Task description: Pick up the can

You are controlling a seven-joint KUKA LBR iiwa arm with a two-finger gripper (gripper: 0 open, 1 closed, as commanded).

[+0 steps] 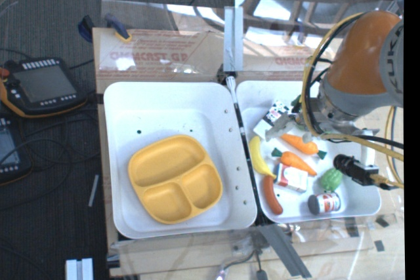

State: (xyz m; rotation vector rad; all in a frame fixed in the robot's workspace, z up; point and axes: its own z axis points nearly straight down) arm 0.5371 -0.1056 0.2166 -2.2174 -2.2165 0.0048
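- We see the grey arm with its orange band (365,49) reaching in over the right-hand shallow white bin (367,210), its wrist hanging above the bin's upper middle.
- The two-finger gripper (289,122) sits low among the clutter, close to a small black-and-white printed box (275,112) and just above an orange toy carrot (302,141); we cannot tell whether it is released or clenched, and nothing shows between its tips.
- The small can with a dark top and a red-and-white label (325,202) lies on its side near the bin's front edge, well apart from the gripper.
- Around the can lie a green toy pepper (331,179), a red-and-white carton (292,178) and a red toy sausage (272,195); a yellow toy banana (258,156) rests by the bin's left wall.
- The left-hand white bin (131,108) holds a yellow three-compartment plastic plate (174,177).
- We judge the task to be at the approach step, with the can not yet picked.
- The next move, as we read it, calls for travelling toward the front of the bin and coming down over the can's round body, clear of the pepper.
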